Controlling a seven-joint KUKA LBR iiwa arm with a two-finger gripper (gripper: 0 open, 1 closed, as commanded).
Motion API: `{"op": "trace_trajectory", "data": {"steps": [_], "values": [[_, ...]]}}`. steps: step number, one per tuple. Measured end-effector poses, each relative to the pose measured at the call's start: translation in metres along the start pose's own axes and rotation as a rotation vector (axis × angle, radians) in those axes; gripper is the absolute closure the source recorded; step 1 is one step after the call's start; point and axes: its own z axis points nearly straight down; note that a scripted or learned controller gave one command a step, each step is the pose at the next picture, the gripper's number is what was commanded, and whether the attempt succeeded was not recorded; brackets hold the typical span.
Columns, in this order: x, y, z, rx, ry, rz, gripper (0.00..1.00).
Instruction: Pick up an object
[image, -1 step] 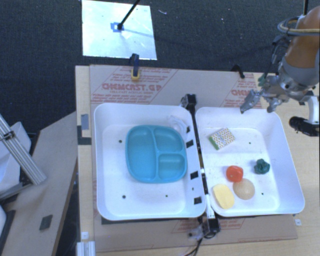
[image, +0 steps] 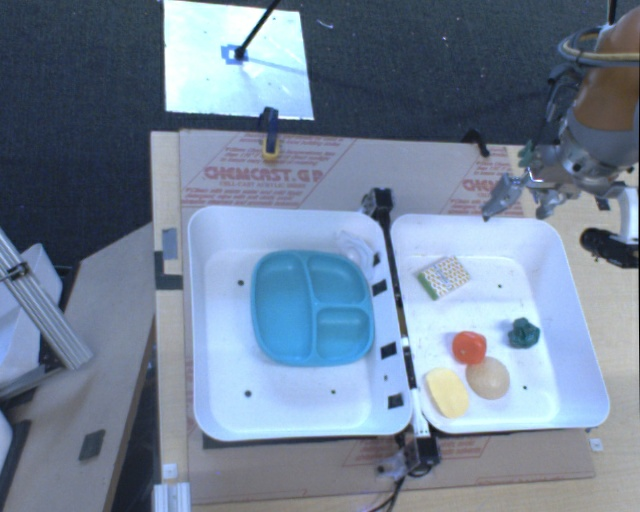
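At the upper right of the frame, the gripper (image: 522, 196) hangs open and holding nothing above the right bin's (image: 560, 250) far rim, seemingly poised to descend, while the pickable objects, including a red ball (image: 469, 347), lie loose toward the bin's lower half.

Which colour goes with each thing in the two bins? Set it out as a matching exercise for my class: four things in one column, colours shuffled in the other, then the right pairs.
Things:
1. divided plate
2. small ball
3. soft oblong piece
4. crumpled lump

Colours:
A. yellow
B. dark green
C. light blue
D. red

Pairs: 1-C, 2-D, 3-A, 4-B
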Motion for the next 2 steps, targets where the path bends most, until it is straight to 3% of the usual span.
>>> {"op": "trace_trajectory", "data": {"steps": [2], "values": [[0.001,-0.008,0.105,0.003,0.000,0.002,0.00]]}}
